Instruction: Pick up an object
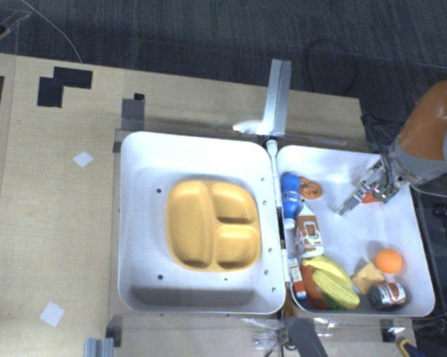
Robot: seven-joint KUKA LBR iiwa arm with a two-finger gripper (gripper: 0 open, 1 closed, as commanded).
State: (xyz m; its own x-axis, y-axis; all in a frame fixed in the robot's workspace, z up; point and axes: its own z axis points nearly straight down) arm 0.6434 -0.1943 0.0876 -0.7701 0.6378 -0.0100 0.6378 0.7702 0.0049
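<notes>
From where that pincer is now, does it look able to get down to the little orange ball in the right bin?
Probably yes. The pincer hangs over bare white floor in the right bin, and the orange ball lies nearer the front with nothing on top. A tan block and a dark can crowd its front side.

Dark blue-grey carpet (181,18) runs across the top, ribbed in texture, with a thin pale cable (47,20) looping over it at the left. Below it sits the light wooden bench (45,222), seams showing between its panels. Black stepped markers (62,85) lie near the bench's back edge, small pale square tags (83,159) dot its left side. A grey metal post (278,98) stands upright at the back, centre. Lighting is even and soft.
</notes>
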